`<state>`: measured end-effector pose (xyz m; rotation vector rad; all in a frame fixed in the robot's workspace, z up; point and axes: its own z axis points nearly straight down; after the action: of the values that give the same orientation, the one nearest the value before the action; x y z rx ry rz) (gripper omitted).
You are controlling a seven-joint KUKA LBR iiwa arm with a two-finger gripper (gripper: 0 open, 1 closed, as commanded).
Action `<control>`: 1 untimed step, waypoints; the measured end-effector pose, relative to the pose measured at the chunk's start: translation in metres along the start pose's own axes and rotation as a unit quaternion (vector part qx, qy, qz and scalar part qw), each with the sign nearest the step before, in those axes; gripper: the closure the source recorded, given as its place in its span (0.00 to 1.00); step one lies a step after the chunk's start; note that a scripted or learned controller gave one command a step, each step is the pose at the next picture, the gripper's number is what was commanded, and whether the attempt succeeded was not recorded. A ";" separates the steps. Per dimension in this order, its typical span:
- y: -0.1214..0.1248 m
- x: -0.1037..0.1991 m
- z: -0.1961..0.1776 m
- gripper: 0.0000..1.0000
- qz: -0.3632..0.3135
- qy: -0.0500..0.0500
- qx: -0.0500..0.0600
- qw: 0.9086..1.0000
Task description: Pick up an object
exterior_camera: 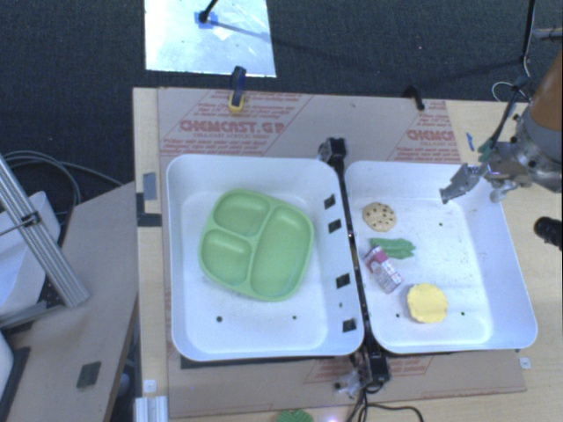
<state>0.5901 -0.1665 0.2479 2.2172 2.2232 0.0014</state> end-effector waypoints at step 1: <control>-0.109 0.029 0.056 0.00 0.002 0.003 0.007 1.000</control>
<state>0.4811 -0.1377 0.1921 2.2302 2.2286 -0.0072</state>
